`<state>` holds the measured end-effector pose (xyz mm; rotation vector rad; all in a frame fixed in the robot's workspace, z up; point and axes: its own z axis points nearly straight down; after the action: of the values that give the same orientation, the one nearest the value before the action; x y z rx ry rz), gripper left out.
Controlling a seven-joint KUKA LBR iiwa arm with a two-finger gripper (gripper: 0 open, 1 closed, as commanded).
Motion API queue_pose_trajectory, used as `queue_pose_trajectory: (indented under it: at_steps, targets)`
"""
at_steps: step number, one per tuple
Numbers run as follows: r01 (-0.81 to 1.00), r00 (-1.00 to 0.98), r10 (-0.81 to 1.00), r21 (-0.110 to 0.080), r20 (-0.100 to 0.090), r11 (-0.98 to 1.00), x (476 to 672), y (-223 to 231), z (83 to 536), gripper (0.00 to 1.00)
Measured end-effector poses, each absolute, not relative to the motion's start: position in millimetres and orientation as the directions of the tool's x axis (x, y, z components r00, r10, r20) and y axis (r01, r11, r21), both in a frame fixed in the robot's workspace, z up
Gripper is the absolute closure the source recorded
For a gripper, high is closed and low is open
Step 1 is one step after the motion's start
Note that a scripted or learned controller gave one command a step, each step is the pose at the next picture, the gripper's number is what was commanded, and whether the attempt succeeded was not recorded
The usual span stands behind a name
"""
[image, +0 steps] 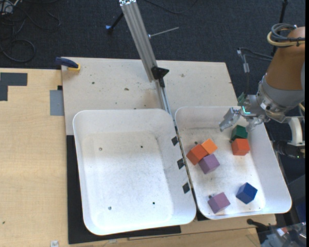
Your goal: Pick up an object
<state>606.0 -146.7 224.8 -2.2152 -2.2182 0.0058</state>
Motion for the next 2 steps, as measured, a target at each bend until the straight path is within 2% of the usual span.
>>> queue_pose_trajectory:
  at_steps: [1,2]
  targets:
    - [1.000,-0.001,1.000,-0.003,0.001,0.001,606.8,-147,227,0.00]
    - [1.000,-0.001,1.000,-0.008,0.002,0.001,603.1,-141,181,0.00]
